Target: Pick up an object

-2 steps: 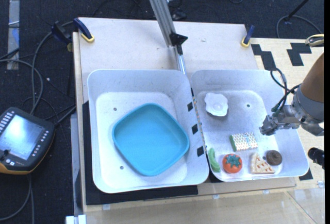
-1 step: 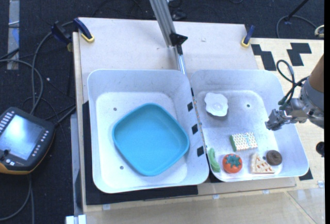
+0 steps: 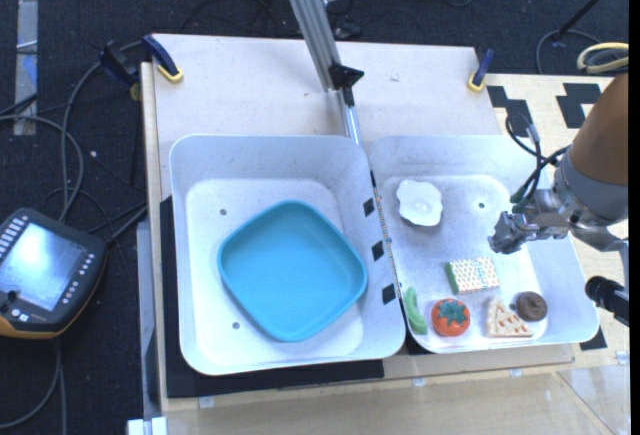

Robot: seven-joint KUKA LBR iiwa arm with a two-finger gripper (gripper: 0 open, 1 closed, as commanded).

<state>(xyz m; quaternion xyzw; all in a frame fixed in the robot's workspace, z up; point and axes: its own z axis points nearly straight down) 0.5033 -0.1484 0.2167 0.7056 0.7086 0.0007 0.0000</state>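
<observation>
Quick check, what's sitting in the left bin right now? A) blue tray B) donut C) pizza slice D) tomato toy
A: the blue tray lies in the left bin, while the tomato, donut and pizza slice all sit in the right bin, where the gripper hovers.

Two white bins point(image 3: 200, 173) sit side by side; the left one holds one blue tray point(image 3: 291, 269). The right bin holds six toy foods: one fried egg point(image 3: 420, 202), one checkered cracker point(image 3: 473, 274), one tomato point(image 3: 451, 316), one pizza slice point(image 3: 506, 320), one chocolate doughnut point(image 3: 530, 305) and one green pod point(image 3: 411, 309).
</observation>
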